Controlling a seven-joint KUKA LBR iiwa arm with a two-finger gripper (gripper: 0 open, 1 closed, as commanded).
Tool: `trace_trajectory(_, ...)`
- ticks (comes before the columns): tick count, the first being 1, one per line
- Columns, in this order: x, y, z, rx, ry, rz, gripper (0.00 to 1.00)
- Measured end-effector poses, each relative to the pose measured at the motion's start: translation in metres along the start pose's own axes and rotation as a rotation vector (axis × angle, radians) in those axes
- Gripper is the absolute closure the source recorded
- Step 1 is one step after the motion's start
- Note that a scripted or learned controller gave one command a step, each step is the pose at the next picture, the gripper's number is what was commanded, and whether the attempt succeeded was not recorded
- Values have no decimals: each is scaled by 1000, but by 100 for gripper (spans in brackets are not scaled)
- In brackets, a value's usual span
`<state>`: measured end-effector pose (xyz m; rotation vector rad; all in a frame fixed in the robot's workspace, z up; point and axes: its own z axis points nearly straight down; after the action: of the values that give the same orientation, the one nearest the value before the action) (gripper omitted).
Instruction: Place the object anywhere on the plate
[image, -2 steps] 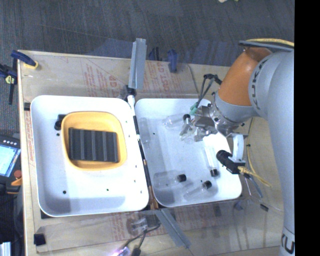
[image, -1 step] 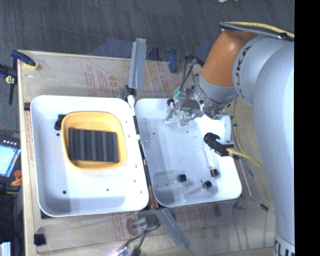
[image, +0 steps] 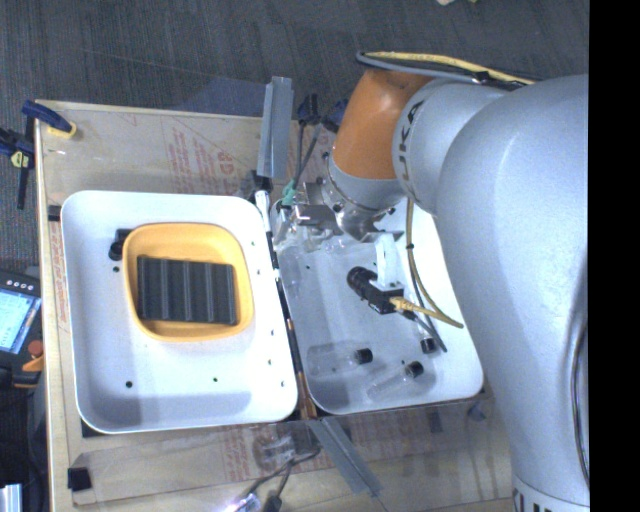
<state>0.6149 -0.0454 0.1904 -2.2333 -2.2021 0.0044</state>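
A yellow plate with a dark ridged centre lies in the left bin. My gripper is low over the far left corner of the right bin, close to the wall between the two bins, and the wrist hides what lies under it. Small black pieces lie in the near part of the right bin: one near the middle, another to its right, and a third by the yellow cable. Nothing lies on the plate.
A small black thing pokes out at the plate's far left edge. The grey arm covers the right side of the right bin. Blue clamps hold the board's far left corner.
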Motion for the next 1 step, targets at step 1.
trace_trajectory(1,42,-29,-21,1,-1,-82,100)
